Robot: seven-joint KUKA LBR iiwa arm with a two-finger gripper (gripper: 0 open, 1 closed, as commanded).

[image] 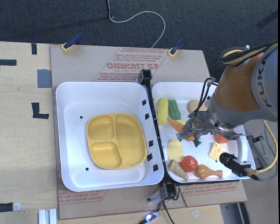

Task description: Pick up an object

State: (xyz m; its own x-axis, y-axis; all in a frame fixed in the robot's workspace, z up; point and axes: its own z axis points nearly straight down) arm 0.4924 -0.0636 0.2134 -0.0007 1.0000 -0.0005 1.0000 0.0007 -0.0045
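carrot (177, 124) lies in right bin (233, 178) beside corn cob (162, 110) and green pod (173, 109) | pincer (190, 133) low over carrot's right end, grip state cannot tell | tomato (189, 162), cheese wedge (217, 151), chicken leg (208, 172) nearer front | yellow tray (115, 140) in left bin (65, 125) | both on counter (18, 139)

Two white bins (65, 125); one yellow divided plate (115, 140); about nine toy foods, including one corn cob (162, 110) and one tomato (189, 163).
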